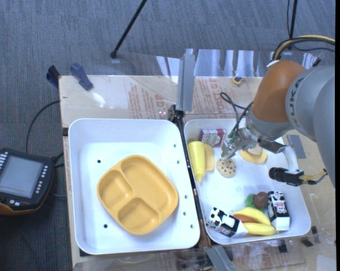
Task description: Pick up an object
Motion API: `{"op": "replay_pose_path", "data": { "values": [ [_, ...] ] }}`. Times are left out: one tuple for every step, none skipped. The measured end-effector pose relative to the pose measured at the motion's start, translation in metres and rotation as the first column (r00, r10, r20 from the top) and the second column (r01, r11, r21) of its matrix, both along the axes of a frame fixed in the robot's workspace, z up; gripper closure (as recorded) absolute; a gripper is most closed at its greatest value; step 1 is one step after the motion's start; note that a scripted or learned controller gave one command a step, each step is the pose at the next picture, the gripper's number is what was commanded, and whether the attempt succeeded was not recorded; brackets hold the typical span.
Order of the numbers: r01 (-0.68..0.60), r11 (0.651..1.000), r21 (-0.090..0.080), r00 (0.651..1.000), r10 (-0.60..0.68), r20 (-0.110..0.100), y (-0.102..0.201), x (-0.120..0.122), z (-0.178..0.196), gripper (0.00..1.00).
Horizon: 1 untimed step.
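low in the right bin (246, 193), the end effector (231, 149) hangs just above the round cookie (227, 167) beside the yellow bottle (197, 158), and i cannot tell how it is set, so next it must drop and squeeze the cookie.

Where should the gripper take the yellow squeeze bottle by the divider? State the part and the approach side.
Grip the yellow bottle across its middle, coming straight down. It lies flat, long axis along the right bin wall, so closing across the narrow width probably suits best.
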<state>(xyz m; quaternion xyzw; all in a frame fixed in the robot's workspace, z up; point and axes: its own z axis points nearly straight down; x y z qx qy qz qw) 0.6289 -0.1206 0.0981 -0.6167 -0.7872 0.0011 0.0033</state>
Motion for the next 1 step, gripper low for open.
{"op": "replay_pose_path", "data": {
  "values": [
    [-0.112, 0.994, -0.003, 0.994, 0.112, 0.015, -0.0178, -0.0464, -0.006, 0.0]
  ]
}}
